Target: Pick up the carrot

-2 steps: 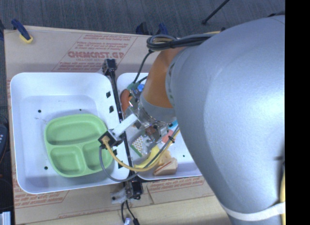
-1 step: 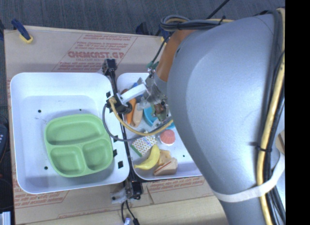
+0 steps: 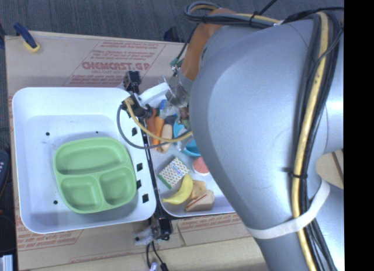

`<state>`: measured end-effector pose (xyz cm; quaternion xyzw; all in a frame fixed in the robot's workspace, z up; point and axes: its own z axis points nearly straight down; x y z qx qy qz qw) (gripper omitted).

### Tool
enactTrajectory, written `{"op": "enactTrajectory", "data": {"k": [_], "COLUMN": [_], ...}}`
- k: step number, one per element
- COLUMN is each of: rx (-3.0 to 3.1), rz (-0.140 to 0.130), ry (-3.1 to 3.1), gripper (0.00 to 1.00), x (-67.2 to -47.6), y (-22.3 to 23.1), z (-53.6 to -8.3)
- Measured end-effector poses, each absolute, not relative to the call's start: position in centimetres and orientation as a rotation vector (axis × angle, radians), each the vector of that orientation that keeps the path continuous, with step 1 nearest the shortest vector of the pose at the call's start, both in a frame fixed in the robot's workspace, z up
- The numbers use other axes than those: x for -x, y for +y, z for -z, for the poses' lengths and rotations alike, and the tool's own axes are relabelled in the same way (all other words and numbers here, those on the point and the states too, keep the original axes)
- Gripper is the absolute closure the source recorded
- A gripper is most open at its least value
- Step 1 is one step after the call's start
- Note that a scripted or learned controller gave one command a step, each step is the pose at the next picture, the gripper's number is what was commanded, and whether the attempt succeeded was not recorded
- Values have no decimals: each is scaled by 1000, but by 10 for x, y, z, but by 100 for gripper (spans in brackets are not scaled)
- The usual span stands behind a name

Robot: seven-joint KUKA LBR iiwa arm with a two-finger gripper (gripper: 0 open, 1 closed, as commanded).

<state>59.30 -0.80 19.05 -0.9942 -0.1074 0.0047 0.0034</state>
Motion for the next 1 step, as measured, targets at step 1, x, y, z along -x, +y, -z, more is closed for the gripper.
{"op": "enactTrajectory", "data": {"k": [1], "rx": [3118], "rz": [-23], "ry": [-345], "gripper": [0], "x": [-578], "y": [23], "z": [-190]}}
